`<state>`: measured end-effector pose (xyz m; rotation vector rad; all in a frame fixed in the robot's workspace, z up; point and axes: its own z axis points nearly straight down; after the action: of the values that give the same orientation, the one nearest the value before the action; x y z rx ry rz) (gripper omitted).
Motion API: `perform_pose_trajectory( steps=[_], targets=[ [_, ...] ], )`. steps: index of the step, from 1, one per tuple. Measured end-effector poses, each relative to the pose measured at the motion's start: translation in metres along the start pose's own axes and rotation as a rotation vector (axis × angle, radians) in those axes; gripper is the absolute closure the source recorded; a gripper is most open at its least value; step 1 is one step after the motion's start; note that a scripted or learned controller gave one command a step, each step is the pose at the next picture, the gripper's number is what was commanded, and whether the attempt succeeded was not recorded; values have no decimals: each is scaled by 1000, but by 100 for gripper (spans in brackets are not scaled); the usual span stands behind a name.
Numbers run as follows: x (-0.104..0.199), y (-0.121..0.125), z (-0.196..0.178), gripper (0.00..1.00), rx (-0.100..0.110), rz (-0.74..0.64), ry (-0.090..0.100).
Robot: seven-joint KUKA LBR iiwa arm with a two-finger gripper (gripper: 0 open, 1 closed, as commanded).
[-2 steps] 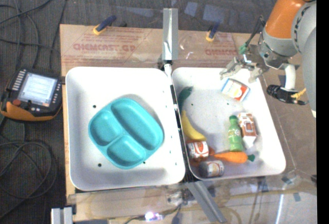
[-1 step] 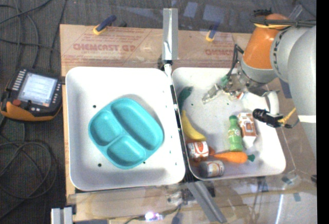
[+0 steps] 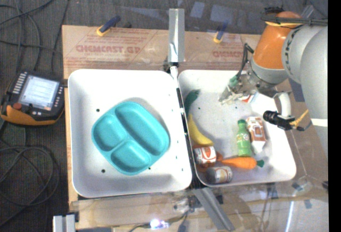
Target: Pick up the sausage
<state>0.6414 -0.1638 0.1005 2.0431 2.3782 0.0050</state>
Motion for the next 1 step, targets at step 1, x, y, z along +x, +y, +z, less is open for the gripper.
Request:
perform_pose_trajectory(
  steps=[1],
  targets=[
    [9, 30, -106, 100, 6, -67, 2]
  ],
)
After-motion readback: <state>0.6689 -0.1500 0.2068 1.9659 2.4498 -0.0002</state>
